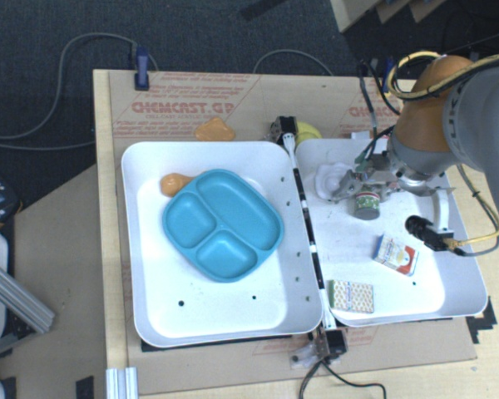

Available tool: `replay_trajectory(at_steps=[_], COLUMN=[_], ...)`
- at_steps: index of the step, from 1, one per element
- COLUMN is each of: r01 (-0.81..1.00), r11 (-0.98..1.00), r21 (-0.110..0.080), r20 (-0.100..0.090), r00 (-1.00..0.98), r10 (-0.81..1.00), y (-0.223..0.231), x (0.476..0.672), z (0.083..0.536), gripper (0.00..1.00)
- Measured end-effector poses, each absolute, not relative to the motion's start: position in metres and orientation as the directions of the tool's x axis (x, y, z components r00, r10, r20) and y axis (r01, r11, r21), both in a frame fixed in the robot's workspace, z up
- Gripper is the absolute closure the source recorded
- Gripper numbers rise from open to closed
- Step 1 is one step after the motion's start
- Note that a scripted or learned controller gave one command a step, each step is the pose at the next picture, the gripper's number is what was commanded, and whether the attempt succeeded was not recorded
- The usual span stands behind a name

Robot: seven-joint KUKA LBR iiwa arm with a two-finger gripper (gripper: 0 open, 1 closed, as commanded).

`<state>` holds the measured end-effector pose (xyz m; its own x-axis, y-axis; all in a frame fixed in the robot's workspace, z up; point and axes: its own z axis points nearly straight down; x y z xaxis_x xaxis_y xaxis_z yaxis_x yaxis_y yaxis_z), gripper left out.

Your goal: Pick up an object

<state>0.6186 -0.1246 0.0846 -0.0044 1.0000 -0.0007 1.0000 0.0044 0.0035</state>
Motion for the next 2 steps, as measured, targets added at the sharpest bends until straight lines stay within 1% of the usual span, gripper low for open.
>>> replay_trajectory(at_steps=[1, 2], r01=[1.000, 1.000], r11=[0.001, 0.007], r21=[0.005, 0.010], r20=[-0.001, 0.001], r00=[-0.001, -0.007], r10=[1.000, 1.000], y=[-0.126, -0.060], x=[0.618, 0.616], z=[0.096, 0.191], gripper=[1.00, 1.00])
